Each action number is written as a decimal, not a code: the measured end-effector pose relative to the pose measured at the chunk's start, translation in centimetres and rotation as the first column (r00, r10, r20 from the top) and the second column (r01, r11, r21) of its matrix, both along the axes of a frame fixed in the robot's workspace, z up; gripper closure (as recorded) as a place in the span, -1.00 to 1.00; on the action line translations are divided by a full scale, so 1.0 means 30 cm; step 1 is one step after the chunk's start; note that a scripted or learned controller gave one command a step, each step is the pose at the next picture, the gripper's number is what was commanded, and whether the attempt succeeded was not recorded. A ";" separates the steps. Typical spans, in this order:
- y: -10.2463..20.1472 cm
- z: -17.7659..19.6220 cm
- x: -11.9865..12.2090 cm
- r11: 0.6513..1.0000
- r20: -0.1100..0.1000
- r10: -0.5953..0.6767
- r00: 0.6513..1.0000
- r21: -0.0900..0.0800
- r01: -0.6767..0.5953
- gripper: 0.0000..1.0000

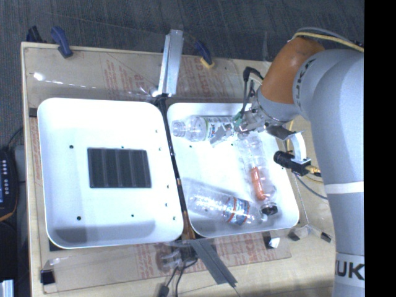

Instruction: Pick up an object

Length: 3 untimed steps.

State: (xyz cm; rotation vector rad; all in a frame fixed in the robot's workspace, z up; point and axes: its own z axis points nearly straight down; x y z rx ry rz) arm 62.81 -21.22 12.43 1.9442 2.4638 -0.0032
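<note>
The tool (242,124) sits low at the far edge of the right bin (281,224), close to the bottom end of a clear bottle (201,129) that lies along that edge; whether its fingers are apart or together cannot be told, since the wrist covers them. A second clear bottle (220,206) lies slantwise near the front of the same bin, and a third bottle with an orange inside (257,175) lies along its right side. The left bin (55,141) holds a dark ribbed pad (119,167). The likely trouble is that smooth round plastic may roll or squirt out of a pinch, and the bin wall just beside the tool may block one finger. Glare on the clear plastic blurs the bottles' outlines.
</note>
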 end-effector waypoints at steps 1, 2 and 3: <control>-0.017 -0.020 0.051 0.996 -0.030 0.091 0.995 -0.002 -0.091 -1.00; -0.022 -0.021 0.064 0.990 -0.044 0.140 0.989 -0.005 -0.140 -1.00; -0.003 -0.002 0.067 0.972 -0.030 0.232 0.972 -0.016 -0.233 -1.00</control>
